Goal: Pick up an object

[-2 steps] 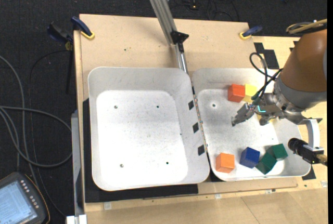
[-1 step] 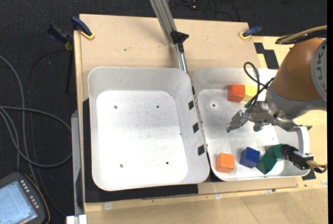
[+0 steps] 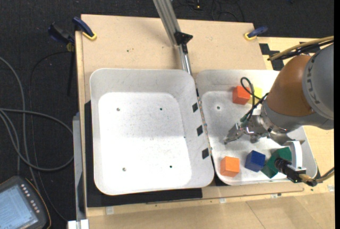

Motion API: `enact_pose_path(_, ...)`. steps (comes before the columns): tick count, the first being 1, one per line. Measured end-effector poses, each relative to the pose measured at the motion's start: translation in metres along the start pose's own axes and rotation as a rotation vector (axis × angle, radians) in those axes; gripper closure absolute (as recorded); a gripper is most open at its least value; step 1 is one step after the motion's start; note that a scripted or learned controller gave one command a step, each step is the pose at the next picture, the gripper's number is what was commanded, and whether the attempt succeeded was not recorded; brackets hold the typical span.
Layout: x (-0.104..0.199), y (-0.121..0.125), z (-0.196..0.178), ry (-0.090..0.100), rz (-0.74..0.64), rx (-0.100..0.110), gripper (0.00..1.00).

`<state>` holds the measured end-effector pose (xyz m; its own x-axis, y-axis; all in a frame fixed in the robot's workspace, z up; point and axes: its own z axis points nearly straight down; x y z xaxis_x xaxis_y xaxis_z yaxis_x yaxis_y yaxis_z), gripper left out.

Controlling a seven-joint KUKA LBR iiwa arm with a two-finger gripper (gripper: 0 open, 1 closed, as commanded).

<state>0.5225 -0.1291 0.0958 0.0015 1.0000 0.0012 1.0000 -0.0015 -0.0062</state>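
Gripper (image 3: pixel 234 135) hangs mid right bin (image 3: pixel 212 96), fingers parted, holding nothing; blocks (two orange, blue (image 3: pixel 255 161), green (image 3: pixel 277 161)) crowd the bin's near and far edges, beyond reach.

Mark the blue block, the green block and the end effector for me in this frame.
blue block (image 3: pixel 255 160), camera view, on its top face.
green block (image 3: pixel 277 161), camera view, on its upper face.
end effector (image 3: pixel 234 135), camera view, midway between its fingertips, above the right bin's floor.
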Motion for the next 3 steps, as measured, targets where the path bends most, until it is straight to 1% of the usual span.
enact_pose_path(1, 0.000, 0.000, 0.000, -0.001, -0.001, -0.006, 0.00)
enact_pose_path(2, 0.000, 0.001, -0.010, -0.001, -0.001, -0.008, 1.00)
enact_pose_path(3, 0.004, 0.006, -0.054, -0.003, -0.004, -0.012, 1.00)
